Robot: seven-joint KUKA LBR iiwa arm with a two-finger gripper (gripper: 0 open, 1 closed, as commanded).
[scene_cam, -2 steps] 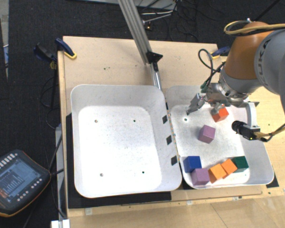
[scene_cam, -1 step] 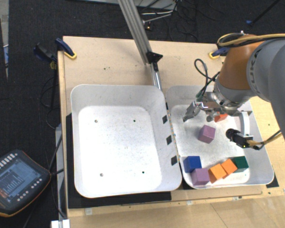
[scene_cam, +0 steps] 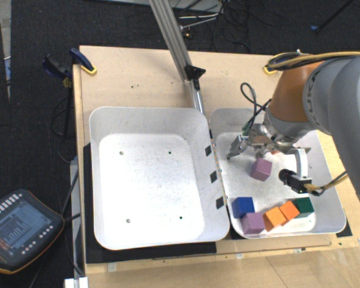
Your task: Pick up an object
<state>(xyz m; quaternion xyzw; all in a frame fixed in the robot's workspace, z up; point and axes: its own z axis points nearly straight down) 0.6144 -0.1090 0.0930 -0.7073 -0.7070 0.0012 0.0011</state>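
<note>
While the grey arm (scene_cam: 324, 95) reaches in from the right of the frame, its gripper (scene_cam: 243, 147) hangs over the right bin (scene_cam: 327, 221) with its fingers spread and nothing between them. A purple cube (scene_cam: 261, 169) lies just below and right of the fingertips, near but apart. Lower in that bin, a blue cube (scene_cam: 243, 206), a second purple cube (scene_cam: 254, 222), an orange block (scene_cam: 277, 215) and a green block (scene_cam: 302, 207) sit in a row.

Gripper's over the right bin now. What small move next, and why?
Probably lower straight down onto the purple block. The gripper sits just above it in the camera view, and that block lies apart from the blue block and the others along the right bin's near edge.
</note>
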